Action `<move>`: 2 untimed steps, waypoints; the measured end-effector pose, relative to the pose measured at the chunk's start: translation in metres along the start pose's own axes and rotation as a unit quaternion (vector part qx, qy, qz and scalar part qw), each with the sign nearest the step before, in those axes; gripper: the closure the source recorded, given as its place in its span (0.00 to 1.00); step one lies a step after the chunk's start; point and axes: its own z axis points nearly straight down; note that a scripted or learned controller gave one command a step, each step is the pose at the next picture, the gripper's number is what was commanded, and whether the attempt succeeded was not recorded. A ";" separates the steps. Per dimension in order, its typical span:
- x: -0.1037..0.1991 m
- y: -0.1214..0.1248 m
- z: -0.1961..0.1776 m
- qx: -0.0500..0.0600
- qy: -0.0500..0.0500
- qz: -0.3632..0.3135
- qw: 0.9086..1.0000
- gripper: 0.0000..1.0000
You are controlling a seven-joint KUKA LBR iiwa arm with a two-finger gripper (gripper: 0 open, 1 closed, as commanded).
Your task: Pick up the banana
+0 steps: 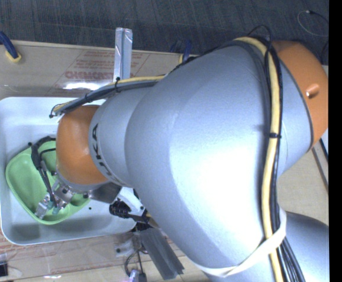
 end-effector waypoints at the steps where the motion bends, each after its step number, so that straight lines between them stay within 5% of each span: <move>1: -0.015 -0.005 -0.011 0.001 -0.011 0.008 1.000 1.00; 2: -0.032 0.040 -0.040 0.005 0.008 -0.038 0.999 1.00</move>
